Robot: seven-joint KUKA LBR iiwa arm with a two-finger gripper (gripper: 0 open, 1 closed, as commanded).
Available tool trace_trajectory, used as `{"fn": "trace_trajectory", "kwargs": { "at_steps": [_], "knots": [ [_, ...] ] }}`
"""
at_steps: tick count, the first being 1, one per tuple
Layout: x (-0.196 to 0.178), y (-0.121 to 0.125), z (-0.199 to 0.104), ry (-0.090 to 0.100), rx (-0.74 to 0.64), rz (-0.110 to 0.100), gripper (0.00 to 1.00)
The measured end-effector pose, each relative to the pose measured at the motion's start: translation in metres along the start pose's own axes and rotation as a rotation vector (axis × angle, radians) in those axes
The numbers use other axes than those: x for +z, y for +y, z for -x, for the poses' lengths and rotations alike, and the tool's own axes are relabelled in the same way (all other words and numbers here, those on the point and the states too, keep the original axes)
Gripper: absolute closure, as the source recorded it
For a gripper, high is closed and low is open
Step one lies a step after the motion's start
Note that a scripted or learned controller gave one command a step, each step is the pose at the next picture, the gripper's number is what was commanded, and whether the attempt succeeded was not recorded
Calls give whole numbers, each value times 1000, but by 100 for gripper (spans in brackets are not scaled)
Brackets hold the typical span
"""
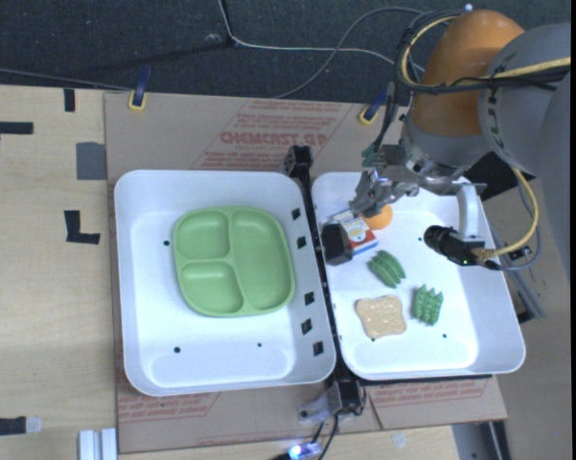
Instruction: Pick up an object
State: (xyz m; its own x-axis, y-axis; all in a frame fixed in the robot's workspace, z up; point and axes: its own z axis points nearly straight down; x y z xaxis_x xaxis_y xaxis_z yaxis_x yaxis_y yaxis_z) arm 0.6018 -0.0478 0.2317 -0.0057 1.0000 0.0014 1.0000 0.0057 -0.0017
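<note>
My gripper (372, 202) hangs over the back left part of the right bin (489, 343), just above an orange fruit (381, 216) and a small carton with an orange and blue label (355, 237). A dark black piece (334, 242) sits against the carton's left side. Further forward lie a green pea pod (387, 267), a slice of toast (380, 316) and a bumpy green vegetable (427, 304). No object shows between the fingers.
The left bin (144, 353) holds a green divided plate (234, 261). A black cylindrical part on the arm (450, 244) juts over the right bin's right side. Cables loop around the orange wrist band (465, 60). Black clips run along the divide between the bins (311, 276).
</note>
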Motion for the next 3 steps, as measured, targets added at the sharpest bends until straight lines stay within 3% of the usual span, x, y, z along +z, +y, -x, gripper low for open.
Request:
{"fn": "trace_trajectory", "kwargs": {
  "at_steps": [1,3],
  "knots": [
    [-8,-14,-54,0,-1,0,100],
    [17,-40,-148,-1,0,-1,100]
  ]
}}
